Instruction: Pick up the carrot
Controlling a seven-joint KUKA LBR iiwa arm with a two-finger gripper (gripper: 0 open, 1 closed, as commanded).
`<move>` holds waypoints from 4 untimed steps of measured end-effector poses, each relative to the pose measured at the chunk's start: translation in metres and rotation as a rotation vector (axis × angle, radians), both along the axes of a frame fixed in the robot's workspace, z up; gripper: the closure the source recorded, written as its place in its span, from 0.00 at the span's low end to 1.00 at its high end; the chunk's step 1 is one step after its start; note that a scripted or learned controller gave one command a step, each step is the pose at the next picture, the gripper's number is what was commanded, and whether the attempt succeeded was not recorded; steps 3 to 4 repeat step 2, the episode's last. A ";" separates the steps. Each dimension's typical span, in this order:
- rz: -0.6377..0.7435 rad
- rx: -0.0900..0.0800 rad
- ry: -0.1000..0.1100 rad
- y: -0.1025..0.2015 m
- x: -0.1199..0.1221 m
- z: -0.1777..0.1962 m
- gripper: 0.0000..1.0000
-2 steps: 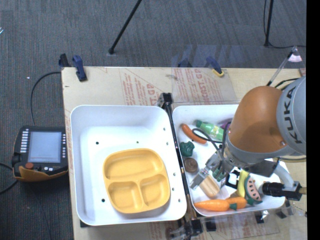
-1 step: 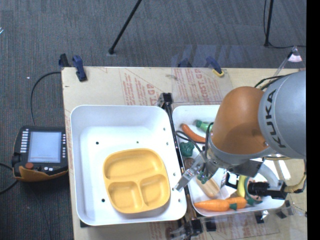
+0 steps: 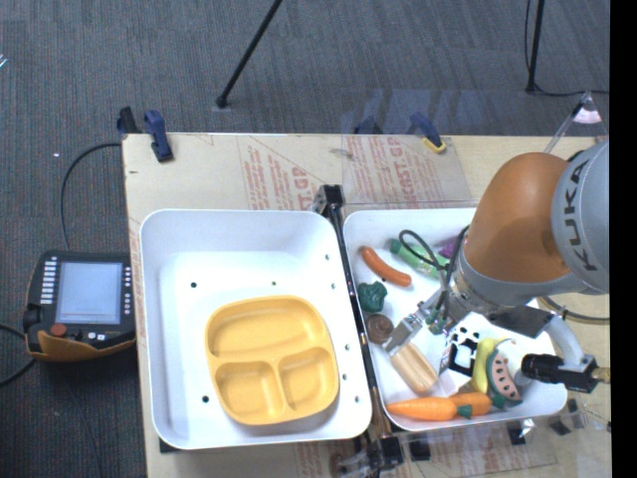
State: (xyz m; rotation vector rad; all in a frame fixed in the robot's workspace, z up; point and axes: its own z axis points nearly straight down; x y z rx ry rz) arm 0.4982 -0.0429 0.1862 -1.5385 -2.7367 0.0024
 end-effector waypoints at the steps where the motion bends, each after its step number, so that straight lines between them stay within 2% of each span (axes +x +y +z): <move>1: 0.277 0.003 0.003 0.037 -0.023 0.000 0.00; 2: -0.008 0.001 0.002 0.015 -0.023 0.000 0.00; 4: -0.008 0.001 0.002 0.015 -0.023 0.000 0.00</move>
